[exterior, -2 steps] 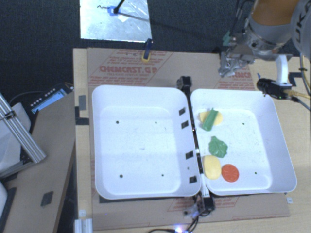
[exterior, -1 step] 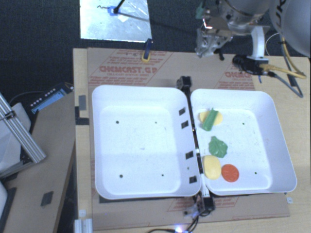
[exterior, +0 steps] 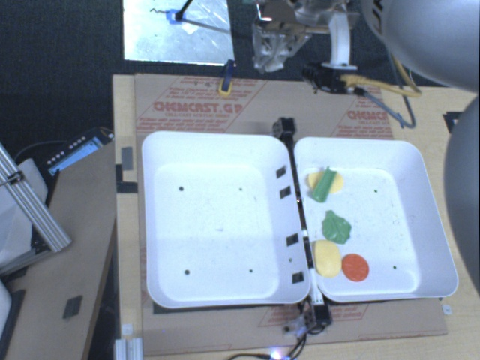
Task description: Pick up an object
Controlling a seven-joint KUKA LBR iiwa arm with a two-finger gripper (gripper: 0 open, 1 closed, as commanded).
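The right bin (exterior: 420, 201) holds several small objects along its left side. A green stick (exterior: 323, 186) lies across a yellow piece (exterior: 334, 181) near the top. Below them sits a green leafy lump (exterior: 337, 227). A yellow lump (exterior: 327, 258) and a red-orange disc (exterior: 355, 268) rest close together at the front. My gripper (exterior: 270, 51) hangs high above the bench's far edge, well away from both bins, with nothing between its translucent fingers.
The left bin (exterior: 217, 220) lies beside the right one, with black clips (exterior: 285, 172) along the shared wall. A yellow and blue tool (exterior: 226, 79) lies on the cardboard behind the bins. Cables (exterior: 375, 92) trail at the back right. The grey arm (exterior: 427, 21) fills the upper right.
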